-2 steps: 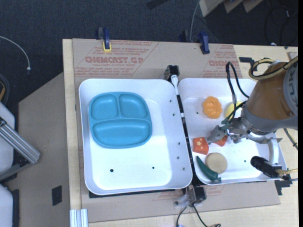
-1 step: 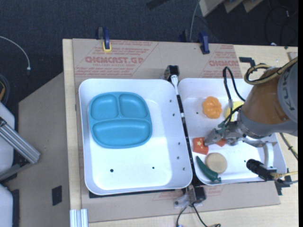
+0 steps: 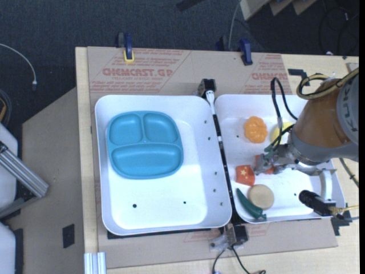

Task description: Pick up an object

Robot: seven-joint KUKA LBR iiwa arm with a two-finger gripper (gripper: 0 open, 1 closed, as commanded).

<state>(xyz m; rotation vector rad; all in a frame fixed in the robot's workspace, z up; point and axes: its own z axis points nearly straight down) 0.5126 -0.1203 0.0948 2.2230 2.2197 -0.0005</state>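
I had the gripper point(image 3: 272, 163) low in the right bin point(image 3: 228, 124) beside the red block point(image 3: 246, 174) near its left edge — grip state unreadable — so next I needed a confirmed closure, then lift.

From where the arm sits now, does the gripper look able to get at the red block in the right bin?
Probably yes. The gripper hangs just right of the red block, with nothing between them; the beige disc sits below, apart.
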